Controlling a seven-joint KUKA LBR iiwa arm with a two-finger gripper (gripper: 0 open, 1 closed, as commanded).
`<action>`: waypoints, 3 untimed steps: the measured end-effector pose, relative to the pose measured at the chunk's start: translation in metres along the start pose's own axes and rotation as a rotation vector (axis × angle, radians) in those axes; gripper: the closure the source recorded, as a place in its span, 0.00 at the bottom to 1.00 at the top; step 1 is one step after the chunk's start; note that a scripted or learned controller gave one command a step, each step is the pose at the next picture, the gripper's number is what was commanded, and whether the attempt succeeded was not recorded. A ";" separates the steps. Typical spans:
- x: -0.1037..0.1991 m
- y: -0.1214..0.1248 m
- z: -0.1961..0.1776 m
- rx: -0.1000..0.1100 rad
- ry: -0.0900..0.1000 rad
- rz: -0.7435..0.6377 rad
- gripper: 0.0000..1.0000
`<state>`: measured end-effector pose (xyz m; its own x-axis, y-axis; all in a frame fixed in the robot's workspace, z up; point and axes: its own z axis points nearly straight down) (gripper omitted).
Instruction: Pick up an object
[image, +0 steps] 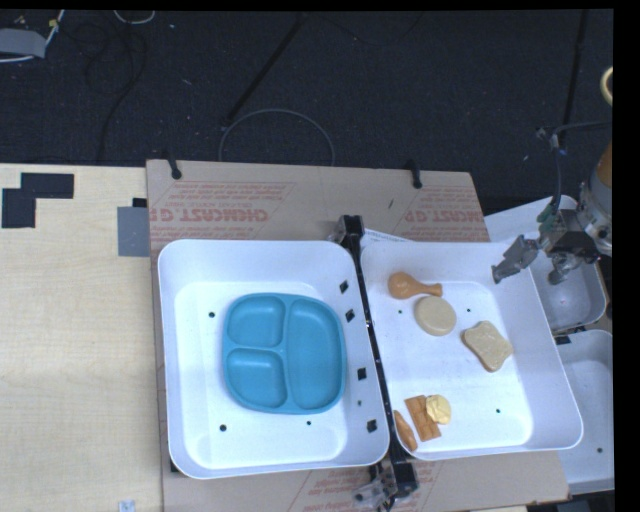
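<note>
A robotics lab is showing itself here: two white bins are sitting side by side on a cardboard sheet clamped to a pale bench, with black cables trailing across dark carpet beyond its far edge.

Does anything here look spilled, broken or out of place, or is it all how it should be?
Nothing stands out. The blue divided plate lies flat in the left bin. In the right bin, the drumstick, round cookie, bread slice and small orange-and-yellow pile lie loosely scattered but intact. The gripper hovers at that bin's far right corner.
</note>
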<state>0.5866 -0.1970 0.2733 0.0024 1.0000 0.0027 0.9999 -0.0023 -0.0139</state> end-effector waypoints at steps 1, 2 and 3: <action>0.000 0.002 -0.008 -0.012 -0.002 -0.002 0.00; 0.000 0.009 0.054 -0.006 -0.001 -0.002 0.00; -0.002 0.011 0.098 -0.009 -0.002 -0.002 0.00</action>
<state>0.5963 -0.1987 0.1755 0.0002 1.0000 0.0011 1.0000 -0.0002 -0.0048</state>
